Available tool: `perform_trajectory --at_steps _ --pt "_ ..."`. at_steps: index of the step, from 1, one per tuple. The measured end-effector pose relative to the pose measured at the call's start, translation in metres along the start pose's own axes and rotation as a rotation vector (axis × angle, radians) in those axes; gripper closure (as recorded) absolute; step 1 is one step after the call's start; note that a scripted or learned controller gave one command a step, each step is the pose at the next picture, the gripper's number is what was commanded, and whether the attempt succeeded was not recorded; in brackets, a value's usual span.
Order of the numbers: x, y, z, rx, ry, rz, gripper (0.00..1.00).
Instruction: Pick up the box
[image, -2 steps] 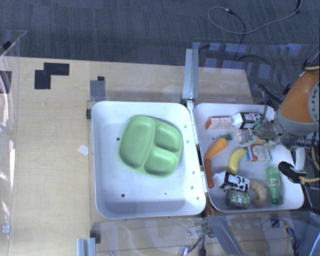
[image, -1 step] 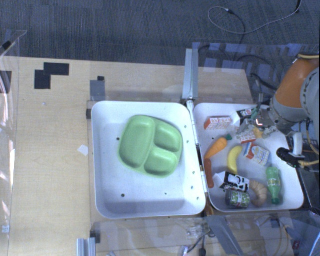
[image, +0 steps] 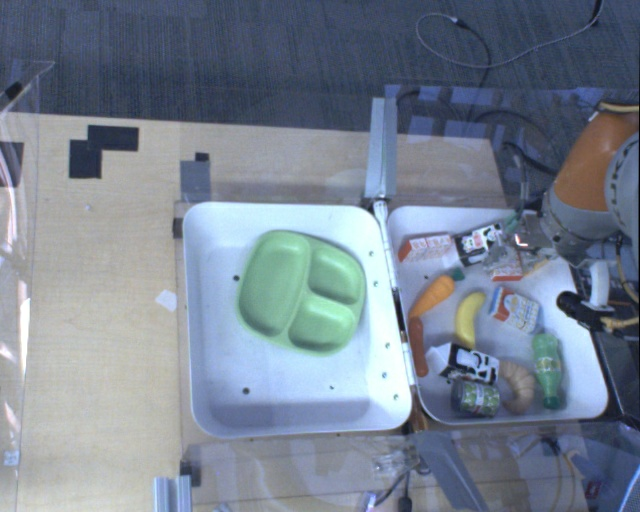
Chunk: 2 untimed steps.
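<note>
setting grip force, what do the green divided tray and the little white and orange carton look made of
Green divided tray: probably moulded plastic, matte, with soft rounded compartment edges and one even colour. Small white and orange carton: likely coated paperboard, with flat printed faces and folded edges; too small to be sure.

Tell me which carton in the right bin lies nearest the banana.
The white carton with orange print, just right of the banana. The red-and-white carton lies farther off, by the bin's far wall, above the carrot.

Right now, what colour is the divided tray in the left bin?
Light green tray, clearest in the camera view.
</note>
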<state>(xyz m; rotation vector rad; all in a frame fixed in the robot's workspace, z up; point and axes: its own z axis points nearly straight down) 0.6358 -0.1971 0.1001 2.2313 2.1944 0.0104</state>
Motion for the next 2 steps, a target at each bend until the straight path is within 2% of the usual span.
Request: perform_trajectory --at_steps 1,2 --pt "0.020 -0.040 0.011 0.003 0.002 -0.084 1.00" --pt "0.139 -0.051 -0.110 0.005 0.004 -0.061 1.00"
